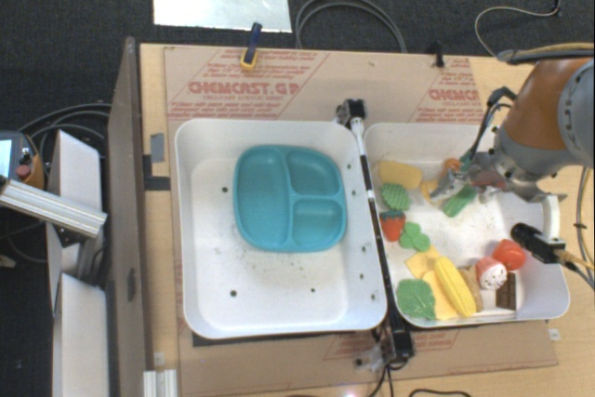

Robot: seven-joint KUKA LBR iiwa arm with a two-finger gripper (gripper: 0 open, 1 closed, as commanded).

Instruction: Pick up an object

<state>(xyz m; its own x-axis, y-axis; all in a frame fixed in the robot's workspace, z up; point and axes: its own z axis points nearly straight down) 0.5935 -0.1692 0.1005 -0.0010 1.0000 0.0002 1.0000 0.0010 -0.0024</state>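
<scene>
Right now the gripper [453, 186] hangs low in the right bin [548, 297], at about one o'clock within it, over a green pickle-like toy [457, 204] and an orange piece [451, 166]. Whether its jaws are apart or clamped on anything cannot be told. Toward seven o'clock from it lie a yellow block [401, 173], a strawberry [392, 225], a banana [453, 284] and lettuce [416, 297]. A teal divided plate [288, 198] sits in the left bin [209, 153].
</scene>
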